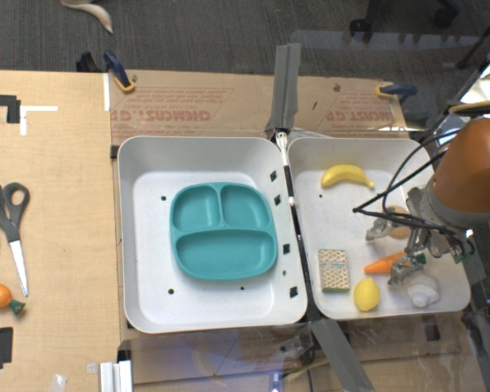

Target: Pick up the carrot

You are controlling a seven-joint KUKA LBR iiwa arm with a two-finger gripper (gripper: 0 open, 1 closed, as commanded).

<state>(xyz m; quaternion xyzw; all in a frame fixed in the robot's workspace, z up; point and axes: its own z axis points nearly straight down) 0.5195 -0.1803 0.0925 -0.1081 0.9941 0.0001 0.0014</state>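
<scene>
The arm [465,178] hangs over the right bin [343,219], its gripper [404,260] lowered at the carrot's right end. The left bin [135,243], well to the gripper's left, carries a teal divided plate [223,231]. A banana [347,175] lies up-left of the gripper, a patterned box [334,269] left, a lemon [367,295] below-left. The carrot [381,265] rests on the bin floor, touching the gripper; whether the fingers are spread or closed I cannot tell. By my judgement, the lift remains.

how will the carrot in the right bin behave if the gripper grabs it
The carrot looks like a small toy, so probably stiff and light. Its round, tapered shape may slip from a pinch or roll. It lies close to the gripper and near the lemon, which a nudge could bump.
</scene>
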